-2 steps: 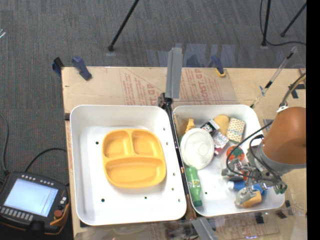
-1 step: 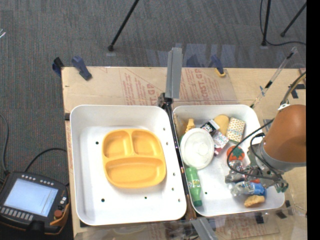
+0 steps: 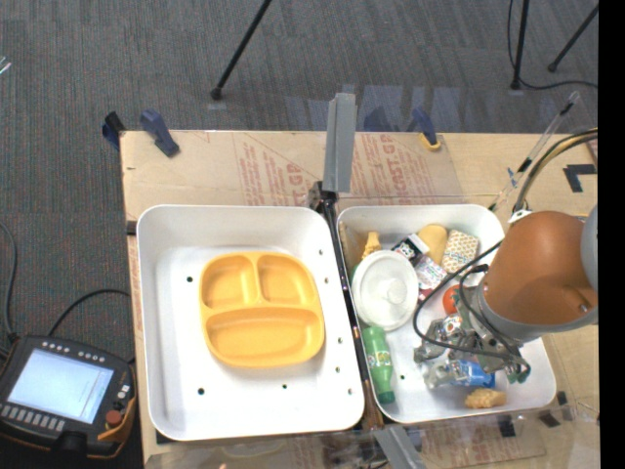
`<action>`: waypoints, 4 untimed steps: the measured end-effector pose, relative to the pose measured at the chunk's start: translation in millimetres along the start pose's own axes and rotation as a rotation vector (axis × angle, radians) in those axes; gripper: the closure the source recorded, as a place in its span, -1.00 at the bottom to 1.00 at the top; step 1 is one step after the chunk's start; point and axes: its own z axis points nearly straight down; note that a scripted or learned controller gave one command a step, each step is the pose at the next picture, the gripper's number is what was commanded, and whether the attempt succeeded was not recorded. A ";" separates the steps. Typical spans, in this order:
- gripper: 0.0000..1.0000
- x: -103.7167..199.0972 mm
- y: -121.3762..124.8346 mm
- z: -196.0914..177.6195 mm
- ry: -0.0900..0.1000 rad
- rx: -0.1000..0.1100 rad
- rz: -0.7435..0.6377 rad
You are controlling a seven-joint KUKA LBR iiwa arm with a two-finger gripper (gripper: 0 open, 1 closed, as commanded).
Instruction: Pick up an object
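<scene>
Cluttered right bin (image 3: 391,213), roomy left bin (image 3: 166,360)

Yellow divided tray (image 3: 262,308) lies in left bin (image 3: 161,262).

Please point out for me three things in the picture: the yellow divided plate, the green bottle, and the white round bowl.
yellow divided plate (image 3: 262,308): camera view, on the ridge between its compartments.
green bottle (image 3: 380,362): camera view, on the middle of its body.
white round bowl (image 3: 385,290): camera view, on its inner bottom.
</scene>
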 end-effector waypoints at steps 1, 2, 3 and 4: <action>1.00 -58.3 31.1 -0.7 -0.002 0.002 0.185; 1.00 -98.9 36.5 -1.1 0.006 0.004 0.470; -1.00 -98.7 37.4 -0.2 0.007 0.003 0.469; -1.00 -59.9 19.4 -0.9 -0.002 0.004 0.390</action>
